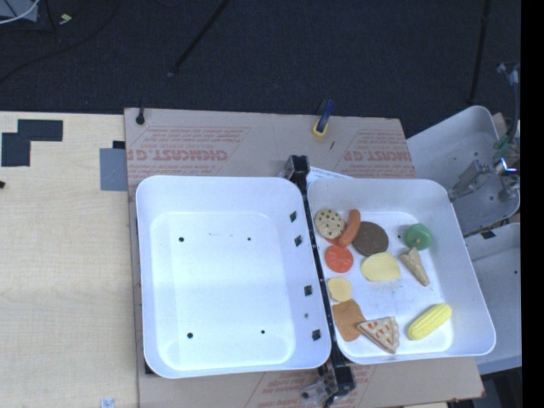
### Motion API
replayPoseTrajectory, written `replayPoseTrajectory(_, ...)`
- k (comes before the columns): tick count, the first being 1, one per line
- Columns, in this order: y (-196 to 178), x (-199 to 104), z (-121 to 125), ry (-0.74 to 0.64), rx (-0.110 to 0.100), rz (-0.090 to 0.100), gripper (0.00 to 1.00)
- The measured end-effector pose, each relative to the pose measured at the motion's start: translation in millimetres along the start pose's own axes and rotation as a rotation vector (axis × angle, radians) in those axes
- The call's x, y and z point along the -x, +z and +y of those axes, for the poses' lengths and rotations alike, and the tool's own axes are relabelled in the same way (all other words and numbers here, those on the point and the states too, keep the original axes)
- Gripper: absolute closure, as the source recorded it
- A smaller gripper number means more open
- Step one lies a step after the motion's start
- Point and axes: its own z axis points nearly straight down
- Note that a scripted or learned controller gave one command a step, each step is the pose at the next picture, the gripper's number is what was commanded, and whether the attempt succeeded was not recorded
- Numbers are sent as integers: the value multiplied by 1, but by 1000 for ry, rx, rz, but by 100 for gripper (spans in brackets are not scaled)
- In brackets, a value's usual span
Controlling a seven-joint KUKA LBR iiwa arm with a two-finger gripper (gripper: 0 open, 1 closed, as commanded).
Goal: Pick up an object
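Ten or so toy foods lie crowded in the right bin (463, 228), any of them a fair target: a cookie (328, 223), a brown patty (371, 239), a green ball (416, 236), a corn cob (429, 321), a pizza slice (380, 333). Most touch or nearly touch a neighbour, so fingers coming down may straddle two pieces or nudge one aside and shut on nothing. The left bin (149, 228) sits beside it. Grey arm hardware (489, 172) shows at the right edge; whether the gripper is spread or shut cannot be told.
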Motion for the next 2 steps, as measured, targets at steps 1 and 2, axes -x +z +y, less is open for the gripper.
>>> replayPoseTrajectory(1,1,0,-4,2,-21,7,100)
replayPoseTrajectory(2,-126,-12,51,-1,-4,2,100)
